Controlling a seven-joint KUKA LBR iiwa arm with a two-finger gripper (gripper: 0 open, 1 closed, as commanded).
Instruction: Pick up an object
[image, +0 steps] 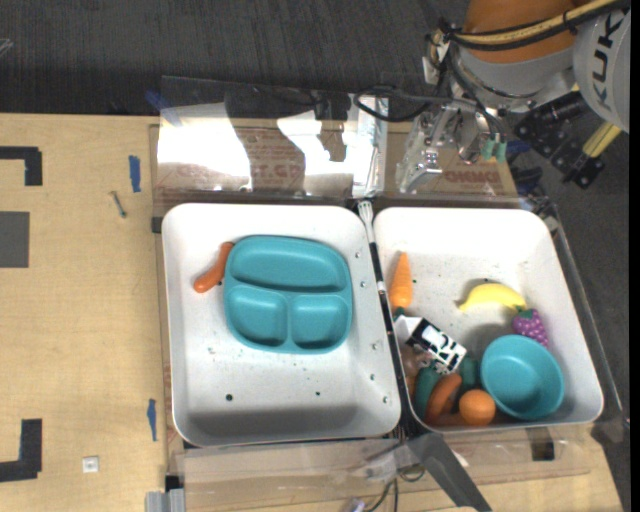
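**Two bins filled, claw held high behind the right one**

Several small things are crowded into the near corner of the right bin (560, 260): an orange ball (478, 406), a teal bowl (521, 375), a black-and-white toy (436, 345) and a dark green piece beside it. A little farther in, a purple grape bunch (530, 325) and a yellow banana (491, 296) are seen, the banana lying alone on bare white floor with its long axis running roughly left to right. A carrot (401, 279) is laid along the left wall, end-on to the viewer. In the left bin (185, 300) a teal divided tray (289, 291) is set, with a small orange sausage (212, 268) touching its left edge.

Farthest back, the claw (447, 150) is hung above the bench beyond the right bin's far rim. Nothing is seen between its fingers; how far they are parted cannot be told. No object has yet been picked. The banana is judged the likeliest target: it lies nearer the viewer than the claw and slightly right, so a descent forward into the bin would be needed, with the fingers closed across its short width.
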